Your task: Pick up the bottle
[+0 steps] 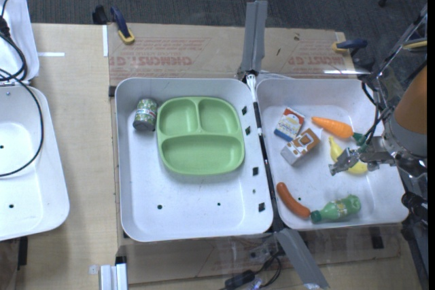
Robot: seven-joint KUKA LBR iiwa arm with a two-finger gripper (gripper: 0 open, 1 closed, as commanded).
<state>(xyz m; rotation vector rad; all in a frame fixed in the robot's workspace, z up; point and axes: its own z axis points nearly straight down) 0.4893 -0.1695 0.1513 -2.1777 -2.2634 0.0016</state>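
Cardboard (177, 51) covers the bench under two shallow white bins set side by side, with dark carpet beyond the far edge. The left bin (136, 214) carries a green divided plate (200, 134) and a small jar (145, 114) just left of it; its near half lies bare. The right bin (312, 93) is busier: two small cartons (296, 136) in the middle, a carrot (332, 126) to their right, a sausage (293, 200) near the front. The green bottle (337, 209) lies on its side along the near wall, just right of the sausage. The gripper (344, 163) hangs low at the bin's right side, over a yellow item (353, 166) it partly hides; whether its jaws are apart or together cannot be made out. The arm is cut off by the right edge.
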